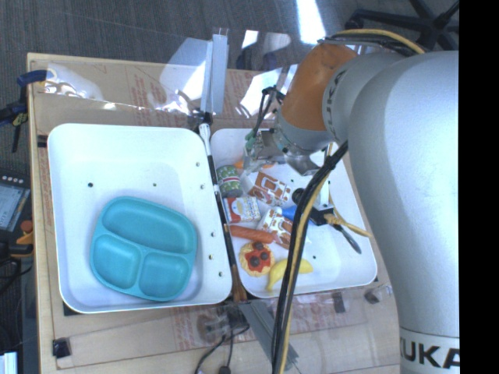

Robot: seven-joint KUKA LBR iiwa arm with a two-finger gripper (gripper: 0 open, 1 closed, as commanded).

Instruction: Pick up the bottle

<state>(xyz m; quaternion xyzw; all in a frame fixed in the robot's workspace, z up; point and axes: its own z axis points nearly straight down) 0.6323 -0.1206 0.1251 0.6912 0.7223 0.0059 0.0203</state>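
Over the right bin (355, 267), the gripper (255, 156) is lowered among cluttered toy food; a bottle cannot be singled out, the grip state cannot be told, so nothing is seen lifted yet.

I make out what looks like the bottle (260, 184), clear with a red-patterned label, lying tilted amid clutter near the right bin's (355, 267) upper left
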